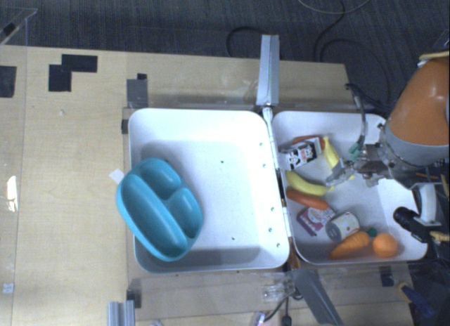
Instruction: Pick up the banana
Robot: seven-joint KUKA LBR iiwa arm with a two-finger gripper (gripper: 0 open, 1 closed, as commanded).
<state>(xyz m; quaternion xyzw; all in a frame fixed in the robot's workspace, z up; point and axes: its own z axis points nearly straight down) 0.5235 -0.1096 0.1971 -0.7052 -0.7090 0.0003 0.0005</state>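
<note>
Banana [306,183] lies in the right bin [394,205], just left of the gripper [342,171], whose opening cannot be told. Judged light, firm, smooth-skinned and curved, it is best grasped across its middle.

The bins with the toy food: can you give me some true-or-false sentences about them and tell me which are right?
1. The blue divided plastic plate lies in the left white bin. True.
2. The yellow banana lies in the left bin. False: it lies in the right white bin.
3. The orange carrot lies near the right bin's front edge. True.
4. The small round orange fruit sits on the blue plate. False: it lies beside the carrot.
5. The tool is over the right bin. True.
</note>
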